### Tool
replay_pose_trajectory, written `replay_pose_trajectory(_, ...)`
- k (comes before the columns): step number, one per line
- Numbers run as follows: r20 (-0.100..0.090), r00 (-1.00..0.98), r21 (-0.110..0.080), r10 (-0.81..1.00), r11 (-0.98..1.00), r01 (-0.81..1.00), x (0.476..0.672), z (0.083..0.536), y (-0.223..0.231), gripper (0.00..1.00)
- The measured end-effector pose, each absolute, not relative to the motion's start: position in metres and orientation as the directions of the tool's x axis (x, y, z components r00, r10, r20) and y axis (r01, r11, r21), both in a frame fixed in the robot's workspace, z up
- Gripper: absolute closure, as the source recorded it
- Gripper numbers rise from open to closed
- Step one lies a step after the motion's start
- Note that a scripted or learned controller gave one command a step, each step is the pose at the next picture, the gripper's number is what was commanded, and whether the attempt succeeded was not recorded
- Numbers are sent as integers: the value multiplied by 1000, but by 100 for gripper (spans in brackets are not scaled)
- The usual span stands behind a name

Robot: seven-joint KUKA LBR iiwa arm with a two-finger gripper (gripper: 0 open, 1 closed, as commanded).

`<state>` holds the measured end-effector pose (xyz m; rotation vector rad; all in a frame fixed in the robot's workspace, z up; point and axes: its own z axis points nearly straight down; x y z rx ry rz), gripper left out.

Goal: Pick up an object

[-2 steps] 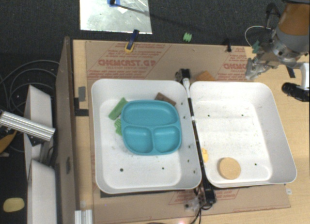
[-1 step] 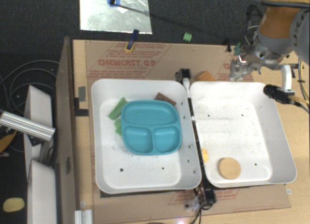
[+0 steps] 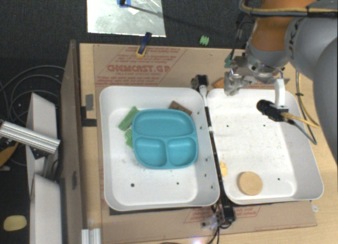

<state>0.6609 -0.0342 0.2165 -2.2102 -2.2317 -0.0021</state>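
My gripper (image 3: 231, 87) hangs over the far left corner of the right bin (image 3: 296, 148), close to its back rim, with nothing visibly held. A tan round disc (image 3: 250, 183) lies near the front of that bin, and a small yellow piece (image 3: 223, 170) rests against its left wall. In the left bin (image 3: 113, 148) a blue divided plate (image 3: 163, 138) sits in the middle. Green pieces (image 3: 128, 119) poke out from under the plate's left side, and a brown block (image 3: 180, 107) lies at its far edge.
The two bins meet along a dark seam (image 3: 209, 127). A small orange thing (image 3: 217, 83) lies on the cardboard just behind the bins, left of the gripper. A shiny sheet (image 3: 125, 5) lies at the back, and cables (image 3: 31, 79) and a metal bar (image 3: 29, 136) sit at the left.
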Motion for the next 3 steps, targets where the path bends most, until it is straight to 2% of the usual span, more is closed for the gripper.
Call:
replay_pose_trajectory(1,-5,6,7,1000,-6,1000,669,241,-151,100)
replay_pose_trajectory(2,0,-5,0,1000,5,1000,654,216,-121,100)
replay_pose_trajectory(3,2,-9,-1,1000,9,1000,648,183,-52,100)
